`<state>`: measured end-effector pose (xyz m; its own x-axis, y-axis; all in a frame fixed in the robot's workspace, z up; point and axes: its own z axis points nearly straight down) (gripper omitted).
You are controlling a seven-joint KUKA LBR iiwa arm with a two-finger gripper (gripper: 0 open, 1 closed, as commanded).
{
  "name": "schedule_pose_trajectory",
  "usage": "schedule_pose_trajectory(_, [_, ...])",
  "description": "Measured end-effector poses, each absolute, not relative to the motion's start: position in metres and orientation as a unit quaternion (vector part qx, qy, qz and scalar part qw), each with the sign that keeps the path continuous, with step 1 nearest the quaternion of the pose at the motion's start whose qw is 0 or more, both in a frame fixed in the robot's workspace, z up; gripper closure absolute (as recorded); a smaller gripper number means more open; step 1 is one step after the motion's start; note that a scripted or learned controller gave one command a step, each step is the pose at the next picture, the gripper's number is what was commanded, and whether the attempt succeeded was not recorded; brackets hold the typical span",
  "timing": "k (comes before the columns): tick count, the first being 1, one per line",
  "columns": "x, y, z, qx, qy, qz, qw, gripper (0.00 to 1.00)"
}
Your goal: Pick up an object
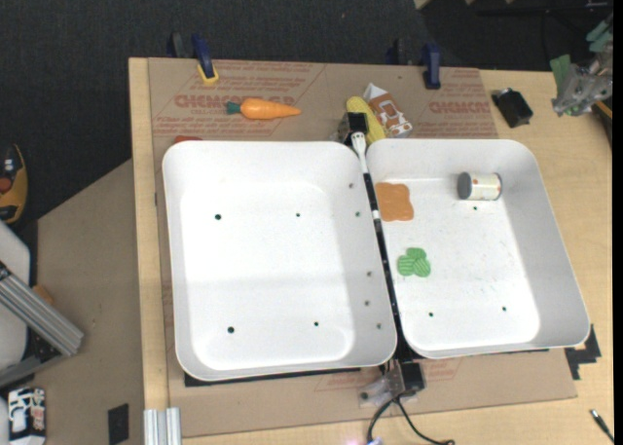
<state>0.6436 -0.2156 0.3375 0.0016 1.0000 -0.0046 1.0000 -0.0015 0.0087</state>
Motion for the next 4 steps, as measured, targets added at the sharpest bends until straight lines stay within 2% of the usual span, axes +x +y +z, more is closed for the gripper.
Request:
schedule_pose_trajectory(1, [0.669,-0.166,0.469,0.705,0.710,0.0055,0.009,1.00])
schedule_pose_trajectory(2, [0.626,-0.126,0.536,0.705,0.709,0.0036,0.005,1.00])
schedule_pose_trajectory(3, [0.538,-0.090,0.457,0.707,0.708,-0.0024,-0.005,1.00])
schedule_pose_trajectory(4, [0.513,-0.052,0.540,0.706,0.709,0.0033,0.003,1.00])
